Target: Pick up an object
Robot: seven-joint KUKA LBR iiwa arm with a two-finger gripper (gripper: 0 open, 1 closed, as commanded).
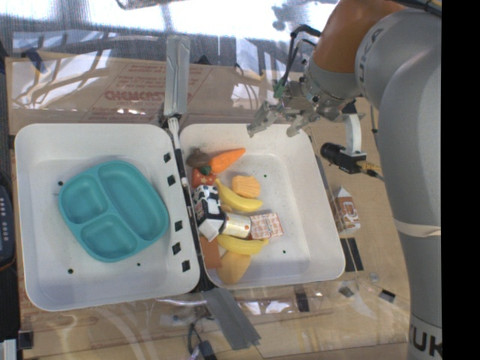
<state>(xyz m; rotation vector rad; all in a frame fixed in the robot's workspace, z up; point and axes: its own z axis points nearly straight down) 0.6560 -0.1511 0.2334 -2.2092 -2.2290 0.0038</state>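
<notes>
One carrot (226, 159) lies below-left of open tool (279, 125).

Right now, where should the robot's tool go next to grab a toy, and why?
Probably down and toward the left side of the right bin. The tool hangs open above that bin's far rim with nothing between its fingers, while the carrot, bananas and other toys are piled along the bin's left wall.
</notes>
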